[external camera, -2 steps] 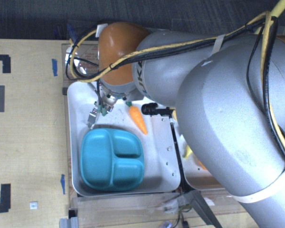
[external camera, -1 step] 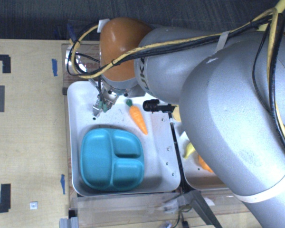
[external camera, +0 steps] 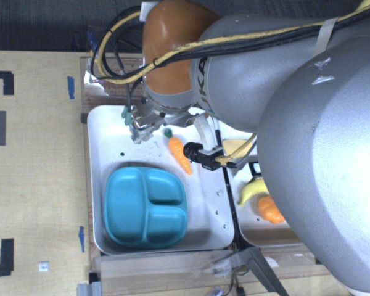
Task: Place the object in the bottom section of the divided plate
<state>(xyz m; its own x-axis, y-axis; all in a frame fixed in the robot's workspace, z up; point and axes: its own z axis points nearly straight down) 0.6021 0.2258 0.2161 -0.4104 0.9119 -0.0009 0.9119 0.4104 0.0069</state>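
Camera view: the gripper [external camera: 137, 128] is hanging over the upper left of the left bin [external camera: 98, 165]; whether it is open or closed cannot be told. The toy carrot [external camera: 179, 155] is lying on the bin floor, just above the blue divided plate [external camera: 146, 207] and apart from the gripper. Nothing is showing as grasped. Risks: a descent at this position is likely missing the carrot; its tapered body is prone to rolling aside; the plate's raised dividers are inviting a drop into the wrong section.
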